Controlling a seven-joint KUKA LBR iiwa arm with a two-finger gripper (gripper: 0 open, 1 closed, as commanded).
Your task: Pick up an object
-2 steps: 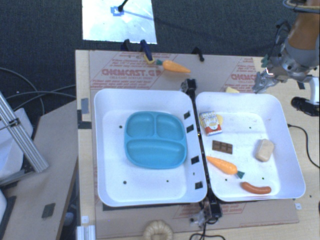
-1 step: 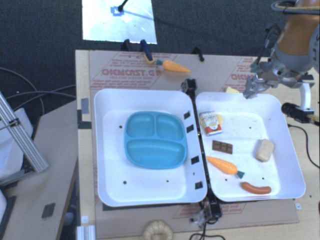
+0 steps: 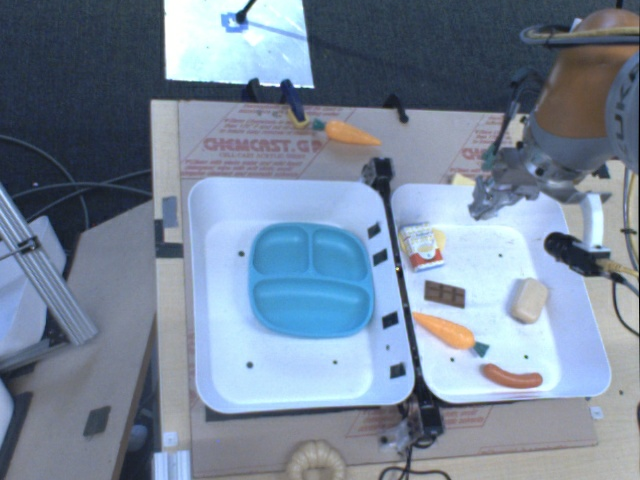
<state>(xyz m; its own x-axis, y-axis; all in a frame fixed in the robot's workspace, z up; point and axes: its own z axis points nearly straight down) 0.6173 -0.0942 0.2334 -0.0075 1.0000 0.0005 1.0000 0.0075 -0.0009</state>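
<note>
My gripper [image 3: 487, 204] hangs over the far edge of the right bin [image 3: 570, 368], with nothing visibly in it. In that bin lie a small red and white carton [image 3: 422, 245], a brown chocolate bar [image 3: 445, 293], a carrot [image 3: 445, 330], a red sausage [image 3: 512, 376] and a beige lump [image 3: 529, 300]. The carton is the nearest object, to the gripper's lower left. The left bin [image 3: 220, 368] holds a blue divided plate [image 3: 310, 278].
A second carrot [image 3: 345, 133] lies on the brown board [image 3: 250, 148] beyond the bins. Black clips run along the divider [image 3: 392, 268] between the bins. A black part [image 3: 570, 253] juts over the right bin's right side. A shiny panel [image 3: 235, 28] lies at the back.
</note>
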